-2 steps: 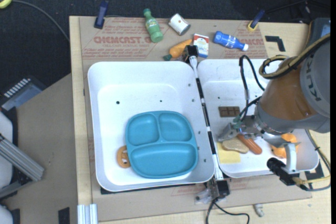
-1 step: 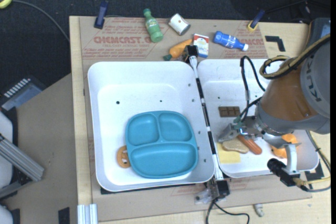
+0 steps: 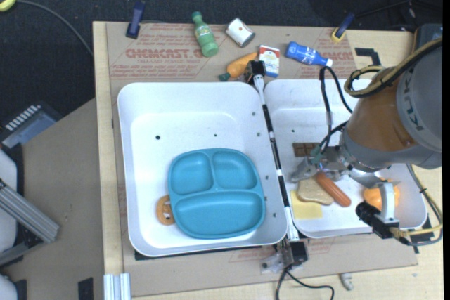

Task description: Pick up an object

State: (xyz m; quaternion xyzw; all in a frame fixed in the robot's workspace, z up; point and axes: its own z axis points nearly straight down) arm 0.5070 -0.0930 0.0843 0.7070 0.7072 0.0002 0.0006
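Observation:
My gripper [image 3: 311, 168] is low in the right bin [image 3: 302, 98], at the end of the grey arm with its orange band [image 3: 380, 119]. Its tip sits just above a slice of toast [image 3: 313, 192] and at the left end of a red-brown sausage [image 3: 332, 190]. A yellow cheese slice [image 3: 306, 210] lies under the toast's front edge. A small brown chocolate piece [image 3: 302, 149] lies just behind the gripper. An orange toy [image 3: 382, 197] rests at the bin's right side, partly hidden by the arm. Nothing is visibly held.
The left bin [image 3: 183, 109] holds a blue divided plate [image 3: 214, 192] with a pretzel [image 3: 164, 210] at its left edge. Behind the bins lie a green bottle [image 3: 205, 35], a white can [image 3: 240, 31], a carrot [image 3: 239, 66], a small carton [image 3: 268, 60] and a blue bottle [image 3: 307, 54].

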